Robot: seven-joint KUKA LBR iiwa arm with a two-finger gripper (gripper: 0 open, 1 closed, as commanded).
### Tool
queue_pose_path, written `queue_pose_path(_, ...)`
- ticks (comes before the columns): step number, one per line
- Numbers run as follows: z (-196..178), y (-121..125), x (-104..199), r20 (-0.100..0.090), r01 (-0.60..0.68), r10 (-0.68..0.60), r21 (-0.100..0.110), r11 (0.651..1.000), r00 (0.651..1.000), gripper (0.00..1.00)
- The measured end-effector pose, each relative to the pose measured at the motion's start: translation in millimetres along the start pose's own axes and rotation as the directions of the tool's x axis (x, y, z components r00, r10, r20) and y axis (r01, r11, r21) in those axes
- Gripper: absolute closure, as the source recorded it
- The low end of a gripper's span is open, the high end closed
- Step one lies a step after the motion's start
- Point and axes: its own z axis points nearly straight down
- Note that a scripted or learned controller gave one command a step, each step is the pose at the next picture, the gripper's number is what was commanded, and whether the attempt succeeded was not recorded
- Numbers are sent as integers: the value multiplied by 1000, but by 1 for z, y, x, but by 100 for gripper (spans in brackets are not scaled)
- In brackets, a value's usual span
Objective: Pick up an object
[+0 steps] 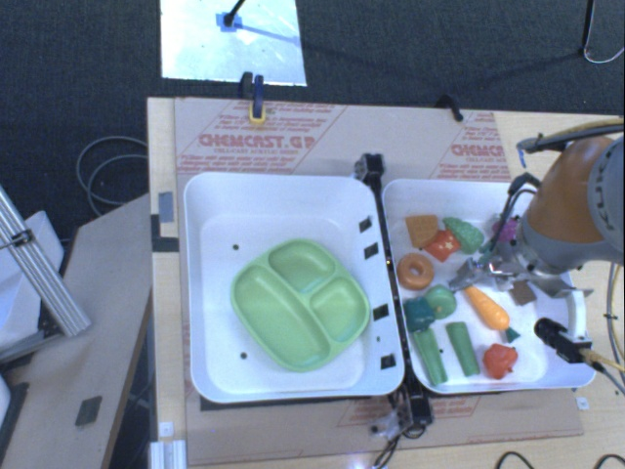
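Note:
The right bin (547,377) holds several toy foods. Among them are an orange carrot (486,308), a brown donut (415,272), a red piece (441,245), a green leafy piece (466,233) and a tan square (422,230). Nearer the front lie a round green piece (440,302), a teal piece (420,314), two green sticks (462,348) and a red tomato (499,360). My gripper (476,276) hangs low over the bin's middle, just above the carrot's upper end and right of the donut. Nothing is visibly held in it.
The left bin (210,291) holds a light green divided plate (299,304). A black divider (383,262) runs between the bins. The grey arm with its orange band (576,189) crosses the right bin's far right side. A small brown block (524,292) lies beside the wrist.

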Motion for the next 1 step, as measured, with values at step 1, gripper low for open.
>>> queue_pose_path(1,2,1,0,0,-1,1,-2,1000,1000,0)
